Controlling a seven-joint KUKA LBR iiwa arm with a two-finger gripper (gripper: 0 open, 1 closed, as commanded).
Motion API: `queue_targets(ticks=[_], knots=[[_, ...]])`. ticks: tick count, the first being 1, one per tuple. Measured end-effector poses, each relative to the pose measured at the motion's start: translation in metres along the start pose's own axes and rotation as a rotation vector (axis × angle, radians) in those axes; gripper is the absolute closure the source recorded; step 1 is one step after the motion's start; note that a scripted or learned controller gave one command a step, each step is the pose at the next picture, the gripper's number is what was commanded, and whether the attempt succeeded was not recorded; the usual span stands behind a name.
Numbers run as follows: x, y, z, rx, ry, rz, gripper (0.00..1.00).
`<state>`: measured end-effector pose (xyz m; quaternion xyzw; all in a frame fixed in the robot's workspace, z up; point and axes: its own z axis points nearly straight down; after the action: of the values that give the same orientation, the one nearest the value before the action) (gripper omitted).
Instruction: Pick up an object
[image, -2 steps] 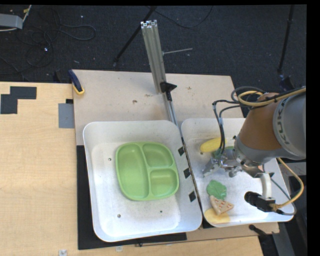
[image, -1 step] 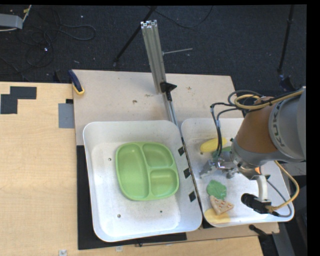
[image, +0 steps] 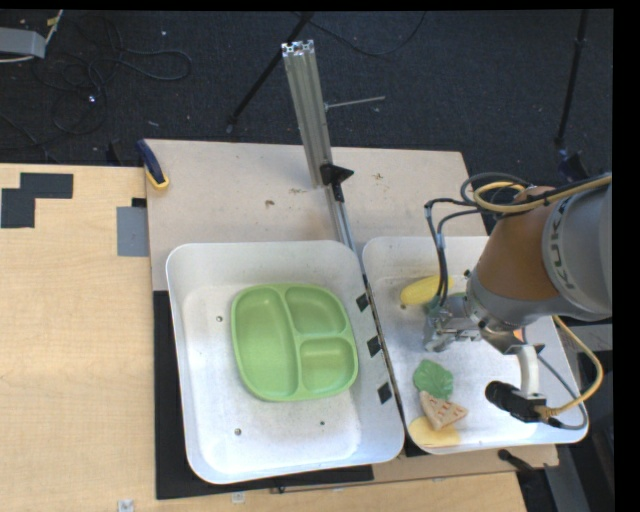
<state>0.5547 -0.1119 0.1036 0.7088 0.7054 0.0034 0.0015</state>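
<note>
My gripper (image: 438, 338) hangs low over the right bin (image: 400, 262), near its middle. A yellow banana-shaped piece (image: 419, 291) lies just behind the gripper, toward the bin's far left. A green leafy piece (image: 434, 378) sits just in front of the gripper, apart from it. Closer to the front edge lies a tan wedge (image: 443, 410), resting partly on a flat yellow piece (image: 434, 434). I see nothing between the gripper and the bin floor.
The left bin (image: 200, 300) holds a green divided plate (image: 295, 342). An upright metal post (image: 310, 110) stands behind the gap between the bins. The arm's grey and orange body (image: 530, 260) covers the right bin's far right part.
</note>
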Motion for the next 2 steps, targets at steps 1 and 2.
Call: queue_targets(ticks=[1,2], knots=[[0.002,-0.002,-0.043,0.007,-0.002,-0.005,1.00],[-0.003,-0.001,-0.105,0.003,-0.004,-0.005,1.00]])
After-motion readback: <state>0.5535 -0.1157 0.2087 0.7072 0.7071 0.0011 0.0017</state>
